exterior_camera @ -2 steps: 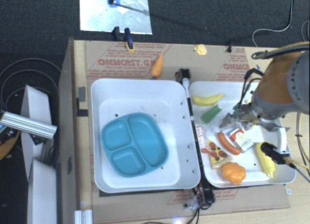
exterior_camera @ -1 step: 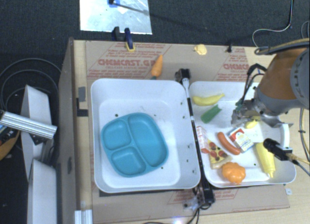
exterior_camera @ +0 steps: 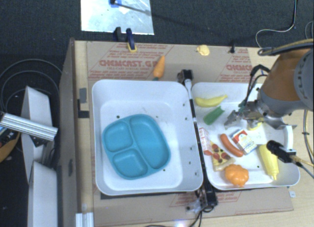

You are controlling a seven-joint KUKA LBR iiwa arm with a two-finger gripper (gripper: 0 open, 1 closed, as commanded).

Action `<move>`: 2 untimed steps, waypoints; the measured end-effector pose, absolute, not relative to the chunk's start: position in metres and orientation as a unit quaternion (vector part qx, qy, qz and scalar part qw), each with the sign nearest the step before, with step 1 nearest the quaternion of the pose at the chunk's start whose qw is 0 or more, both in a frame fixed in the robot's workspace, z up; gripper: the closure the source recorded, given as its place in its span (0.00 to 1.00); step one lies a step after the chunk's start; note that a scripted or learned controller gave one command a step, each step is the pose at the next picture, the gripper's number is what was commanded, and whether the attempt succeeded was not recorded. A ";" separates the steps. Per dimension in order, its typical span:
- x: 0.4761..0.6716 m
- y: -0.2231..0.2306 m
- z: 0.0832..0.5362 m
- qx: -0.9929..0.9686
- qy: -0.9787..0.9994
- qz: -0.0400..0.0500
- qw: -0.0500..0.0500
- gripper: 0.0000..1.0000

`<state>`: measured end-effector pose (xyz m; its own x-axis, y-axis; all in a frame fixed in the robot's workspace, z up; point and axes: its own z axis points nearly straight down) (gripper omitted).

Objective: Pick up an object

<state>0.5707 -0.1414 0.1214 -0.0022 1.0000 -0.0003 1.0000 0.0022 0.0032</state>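
Camera view: open end effector point(exterior_camera: 234, 118) hovers beside the hot dog point(exterior_camera: 231, 145), lying diagonally upper-left to lower-right.

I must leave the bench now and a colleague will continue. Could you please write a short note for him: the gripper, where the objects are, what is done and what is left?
Gripper: low over the right bin, nothing seen between its fingers; open or shut is unclear.
Right bin: banana and green piece at the far left, sausage, red-and-white carton, pizza slice, orange pepper, yellow bottle.
Left bin: blue divided tray.
On the bench behind the bins: a carrot.
Done: no object lifted yet.
Left: grasp one object and lift it.
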 end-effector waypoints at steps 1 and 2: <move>0.560 -0.099 0.088 0.705 0.709 0.002 0.008 0.00; 0.527 -0.110 0.090 0.706 0.708 0.006 0.010 0.00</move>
<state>0.5271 -0.1095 0.0900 -0.0020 1.0000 -0.0056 0.9998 0.0021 0.0214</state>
